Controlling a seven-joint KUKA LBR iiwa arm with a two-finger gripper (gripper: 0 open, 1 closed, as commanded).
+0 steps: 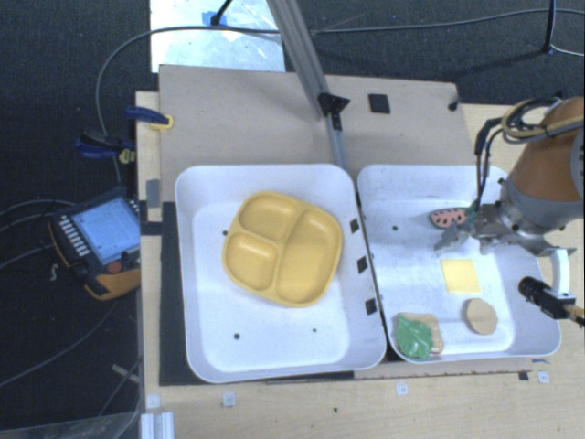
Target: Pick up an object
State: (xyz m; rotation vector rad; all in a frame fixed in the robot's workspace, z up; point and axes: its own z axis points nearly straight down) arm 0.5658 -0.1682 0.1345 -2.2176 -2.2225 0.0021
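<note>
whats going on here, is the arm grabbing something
A grey and orange robot arm reaches into the right bin, with its gripper low beside a small pink and red piece. Nothing is visibly held. A yellow square, a tan round piece and a green and tan item lie nearer the front. The left bin holds a yellow divided plate.
</note>
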